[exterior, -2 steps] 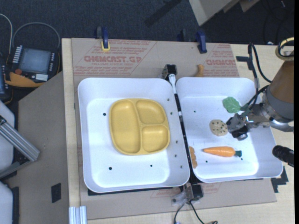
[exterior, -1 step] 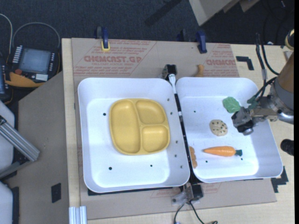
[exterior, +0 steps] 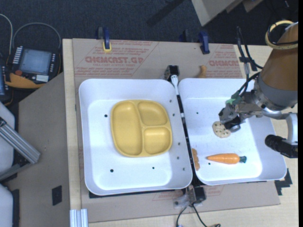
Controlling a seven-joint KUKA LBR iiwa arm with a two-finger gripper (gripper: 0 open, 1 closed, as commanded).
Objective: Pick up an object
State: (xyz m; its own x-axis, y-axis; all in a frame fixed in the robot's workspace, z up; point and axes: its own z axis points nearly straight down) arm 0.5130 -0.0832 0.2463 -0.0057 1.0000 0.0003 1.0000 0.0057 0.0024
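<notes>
A round speckled cookie (exterior: 221, 129) lies in the middle of the right bin (exterior: 204, 98). An orange carrot (exterior: 224, 159) with a green tip rests near that bin's front edge. My gripper (exterior: 230, 118) hangs just above and right of the cookie, close to its upper edge. The arm's body hides most of the gripper from above. A yellow divided plate (exterior: 141, 127) sits in the left bin (exterior: 94, 108).
A small orange piece (exterior: 195, 159) lies on the ridge between the two bins at the front. Blue clamps (exterior: 107, 38) hold the cardboard base at the back. A black fitting (exterior: 172, 73) sits where the bins meet at the rear.
</notes>
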